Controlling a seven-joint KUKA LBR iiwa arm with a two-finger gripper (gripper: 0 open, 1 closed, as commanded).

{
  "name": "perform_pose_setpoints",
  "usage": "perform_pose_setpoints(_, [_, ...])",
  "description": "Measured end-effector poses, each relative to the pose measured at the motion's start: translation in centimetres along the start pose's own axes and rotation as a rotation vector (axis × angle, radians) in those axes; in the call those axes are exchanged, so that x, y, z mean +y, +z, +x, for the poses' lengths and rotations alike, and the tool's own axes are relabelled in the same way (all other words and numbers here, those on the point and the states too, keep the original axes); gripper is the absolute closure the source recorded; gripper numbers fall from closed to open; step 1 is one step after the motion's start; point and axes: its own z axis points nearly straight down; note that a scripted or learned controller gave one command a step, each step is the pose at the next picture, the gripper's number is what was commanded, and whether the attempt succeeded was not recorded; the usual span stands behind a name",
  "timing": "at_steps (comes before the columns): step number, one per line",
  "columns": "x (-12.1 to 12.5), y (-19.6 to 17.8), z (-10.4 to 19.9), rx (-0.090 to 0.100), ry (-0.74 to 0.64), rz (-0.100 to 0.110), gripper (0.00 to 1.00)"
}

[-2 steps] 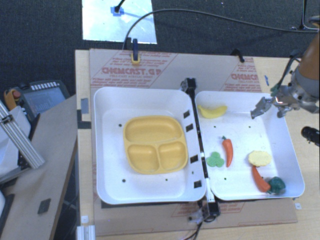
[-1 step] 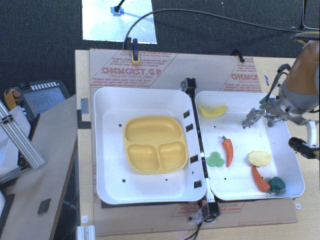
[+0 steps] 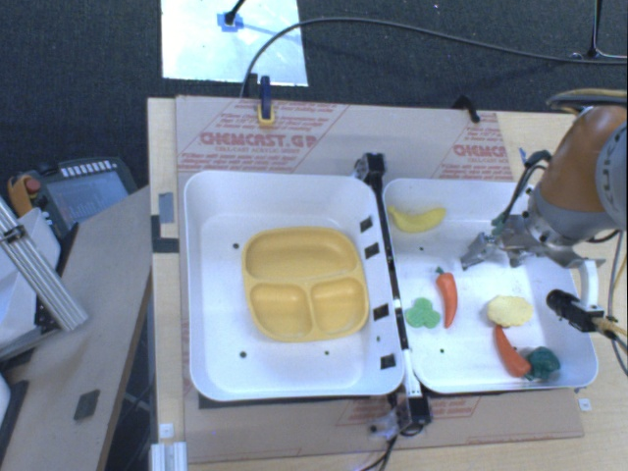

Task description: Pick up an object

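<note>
Counter (image 3: 165, 145) carries two white bins side by side. Left bin (image 3: 211, 214) has a yellow divided tray (image 3: 302, 283) sitting flat in its middle, three compartments. Right bin (image 3: 461, 196) holds the toy food: yellow banana (image 3: 416, 220) near the upper left corner, green leafy piece (image 3: 423, 313) by the left wall, orange-red carrot (image 3: 448, 297) just beside it, lying roughly upright in the view. Further right, pale yellow lumpy piece (image 3: 509, 310), then a second orange carrot (image 3: 510, 351) slanting toward the lower right corner, its end touching a dark green broccoli piece (image 3: 543, 363). My arm (image 3: 589, 180) comes in from the right, over the upper right part of that bin. My fingers (image 3: 488, 250) hang above bare bin floor, between the banana and the pale yellow piece, apart from both. Nothing between them; cannot tell whether they are spread or closed.
</note>
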Motion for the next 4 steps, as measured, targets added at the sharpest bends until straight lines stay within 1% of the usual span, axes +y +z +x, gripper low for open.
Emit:
perform_pose_setpoints(1, [0.2, -1.4, -0.1, -0.003, 0.0, -0.008, 1.0])
perform_pose_setpoints(3, [1.1, -10.8, -1.4, -0.004, -0.002, -0.01, 1.0])
perform_pose_setpoints(4, [1.3, -13.9, -1.4, -0.004, -0.003, -0.009, 1.0])
